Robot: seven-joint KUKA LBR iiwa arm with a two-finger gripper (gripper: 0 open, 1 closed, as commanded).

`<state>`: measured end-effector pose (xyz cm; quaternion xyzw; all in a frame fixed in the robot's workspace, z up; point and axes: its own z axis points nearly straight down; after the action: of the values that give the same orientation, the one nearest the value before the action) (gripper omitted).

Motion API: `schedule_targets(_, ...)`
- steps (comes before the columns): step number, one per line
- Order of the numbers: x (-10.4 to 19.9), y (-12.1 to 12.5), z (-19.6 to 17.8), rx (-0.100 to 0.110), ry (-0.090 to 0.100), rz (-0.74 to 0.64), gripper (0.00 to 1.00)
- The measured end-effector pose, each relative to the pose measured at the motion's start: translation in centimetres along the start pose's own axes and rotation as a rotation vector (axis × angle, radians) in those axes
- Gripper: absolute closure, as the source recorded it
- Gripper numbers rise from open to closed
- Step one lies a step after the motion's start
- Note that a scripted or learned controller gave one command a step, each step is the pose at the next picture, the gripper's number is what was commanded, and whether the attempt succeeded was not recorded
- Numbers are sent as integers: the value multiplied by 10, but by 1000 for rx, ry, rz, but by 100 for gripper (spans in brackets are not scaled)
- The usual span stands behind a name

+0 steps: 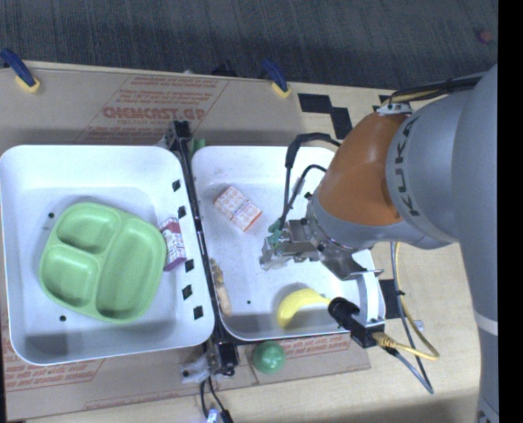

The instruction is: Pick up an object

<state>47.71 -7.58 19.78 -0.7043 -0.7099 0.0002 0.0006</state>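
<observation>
Plainly light and stiff, the small orange-and-white box (236, 208) in the right bin (243, 159) looks easiest to pinch across its narrow sides. It lies flat at the bin's far left, apart from the gripper (277, 249), which sits right of and nearer than it; whether the gripper is spread or closed I cannot tell. A yellow banana (296, 305) lies near the gripper, against the bin's near wall.

We see smooth white plastic bins (14, 236), a matt green plastic plate (102, 258), and a glossy yellow banana (298, 305).
</observation>
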Motion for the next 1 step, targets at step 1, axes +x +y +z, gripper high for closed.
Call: schedule_targets(1,0,0,0,0,0,0,0)
